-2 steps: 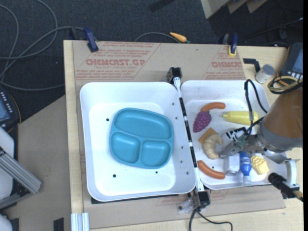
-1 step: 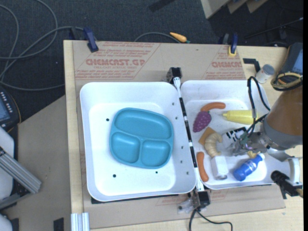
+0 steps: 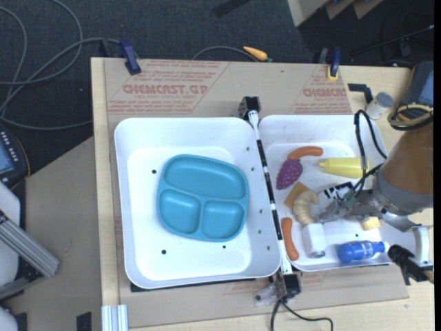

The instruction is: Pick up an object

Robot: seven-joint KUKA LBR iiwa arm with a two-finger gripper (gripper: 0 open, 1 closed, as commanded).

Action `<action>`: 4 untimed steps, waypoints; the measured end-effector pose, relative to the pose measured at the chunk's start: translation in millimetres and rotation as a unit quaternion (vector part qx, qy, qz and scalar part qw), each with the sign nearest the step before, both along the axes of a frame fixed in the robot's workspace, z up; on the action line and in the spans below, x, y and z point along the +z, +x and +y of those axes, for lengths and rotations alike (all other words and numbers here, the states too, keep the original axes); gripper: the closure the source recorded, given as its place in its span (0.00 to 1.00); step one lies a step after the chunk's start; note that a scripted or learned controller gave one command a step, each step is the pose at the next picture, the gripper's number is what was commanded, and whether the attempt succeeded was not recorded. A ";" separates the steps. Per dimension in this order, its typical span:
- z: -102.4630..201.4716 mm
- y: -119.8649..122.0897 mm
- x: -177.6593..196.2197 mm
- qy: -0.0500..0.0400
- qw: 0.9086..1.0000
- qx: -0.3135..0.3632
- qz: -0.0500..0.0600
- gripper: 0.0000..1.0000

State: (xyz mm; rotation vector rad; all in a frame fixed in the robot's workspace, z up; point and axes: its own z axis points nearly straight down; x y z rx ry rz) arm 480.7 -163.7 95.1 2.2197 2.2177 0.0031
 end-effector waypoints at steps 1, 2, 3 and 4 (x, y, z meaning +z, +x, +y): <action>51.1 77.5 0.0 0.000 1.000 0.004 -0.001 0.00; 70.6 129.4 -7.7 -0.001 1.000 0.003 -0.001 0.00; 70.8 128.8 3.8 0.000 1.000 0.002 -0.002 1.00; 71.1 128.6 3.0 0.000 1.000 0.002 -0.002 0.00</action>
